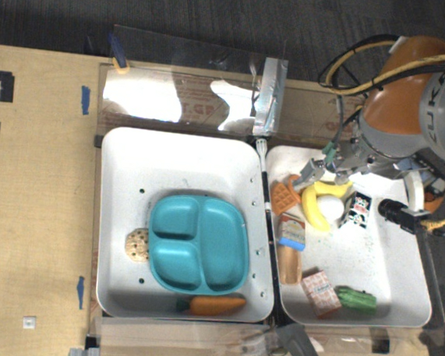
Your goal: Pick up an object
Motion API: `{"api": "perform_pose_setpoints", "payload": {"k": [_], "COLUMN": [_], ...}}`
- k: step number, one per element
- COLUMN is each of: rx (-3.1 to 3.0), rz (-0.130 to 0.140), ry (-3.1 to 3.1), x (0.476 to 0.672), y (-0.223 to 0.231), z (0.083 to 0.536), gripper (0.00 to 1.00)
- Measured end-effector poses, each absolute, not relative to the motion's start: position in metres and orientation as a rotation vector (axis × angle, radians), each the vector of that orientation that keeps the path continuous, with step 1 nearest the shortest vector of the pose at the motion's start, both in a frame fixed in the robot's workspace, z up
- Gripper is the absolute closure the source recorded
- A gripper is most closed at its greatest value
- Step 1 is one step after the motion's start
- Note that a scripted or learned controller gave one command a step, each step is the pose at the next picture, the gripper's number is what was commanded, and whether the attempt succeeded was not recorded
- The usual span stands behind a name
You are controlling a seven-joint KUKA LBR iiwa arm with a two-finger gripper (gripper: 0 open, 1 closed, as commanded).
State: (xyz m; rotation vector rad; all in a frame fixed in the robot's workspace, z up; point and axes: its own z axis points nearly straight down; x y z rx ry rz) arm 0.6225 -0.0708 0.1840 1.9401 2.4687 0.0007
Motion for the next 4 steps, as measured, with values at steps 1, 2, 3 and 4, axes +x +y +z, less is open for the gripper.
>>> {"api": "perform_pose_setpoints", "payload": {"k": [1,2,3,4], "rx": [1.939,1.879,1.954,1.602], "rz": [0.002,0.015,0.032,0.001], "ry": [2.468,2.491,2.419,2.700], "x": [0.623,0.641,0.632,0.573], "y": [-0.071,-0.106,-0.109,-0.145], "z": [0.185,0.108,0.103,0.140], "gripper": [0.00,0.00,0.00,0.00]}}
